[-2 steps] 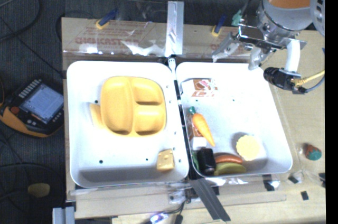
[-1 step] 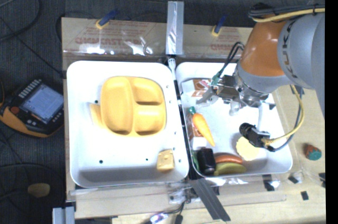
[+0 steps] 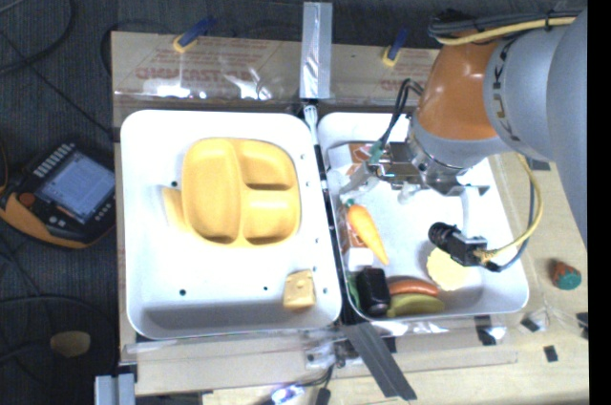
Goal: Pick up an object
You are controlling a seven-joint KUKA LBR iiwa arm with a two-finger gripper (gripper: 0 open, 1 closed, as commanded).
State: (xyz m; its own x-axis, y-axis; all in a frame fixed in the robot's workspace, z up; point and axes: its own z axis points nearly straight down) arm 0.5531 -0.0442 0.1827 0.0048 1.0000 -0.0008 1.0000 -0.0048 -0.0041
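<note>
My gripper (image 3: 386,168) hangs low over the back left part of the right bin (image 3: 506,288), under the orange band of the arm (image 3: 458,102). Beneath it lies a small brown and red item (image 3: 355,154) by the bin's back left corner. An orange carrot (image 3: 367,231) lies just in front of the gripper, pointing toward the front. Farther forward sit a black object (image 3: 371,288), a red and green slice-shaped toy (image 3: 414,295) and a pale yellow disc (image 3: 445,271).
The left bin (image 3: 143,298) holds a yellow divided plate (image 3: 239,188) and a small tan block (image 3: 299,289). A black cable with a connector (image 3: 456,244) hangs from the arm over the right bin. A handheld pendant (image 3: 62,193) lies left of the bench.
</note>
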